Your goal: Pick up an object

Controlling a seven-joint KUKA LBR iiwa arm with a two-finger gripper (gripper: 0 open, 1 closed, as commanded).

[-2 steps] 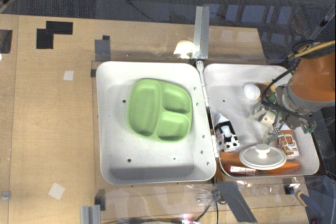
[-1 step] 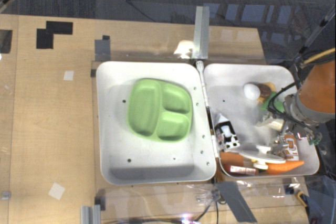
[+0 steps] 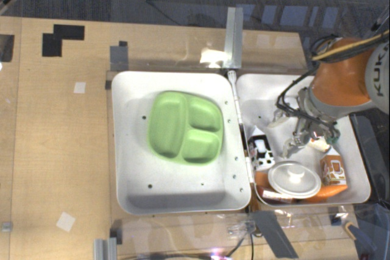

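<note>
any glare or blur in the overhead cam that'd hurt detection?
Camera view: bright glare patch on the bench rim behind the bins; soft shadow along the left bin front wall; green tray sharp and evenly lit; gripper area in the right bin is cluttered and slightly soft, fine detail hard to resolve.

Lying in the right bin: white round lid (image 3: 295, 178) over an orange carrot-like piece (image 3: 332, 191), brown can (image 3: 333, 170), black-and-white item (image 3: 260, 151).

The grey arm (image 3: 347, 79) reaches in from the right, wrist angled downward.
</note>
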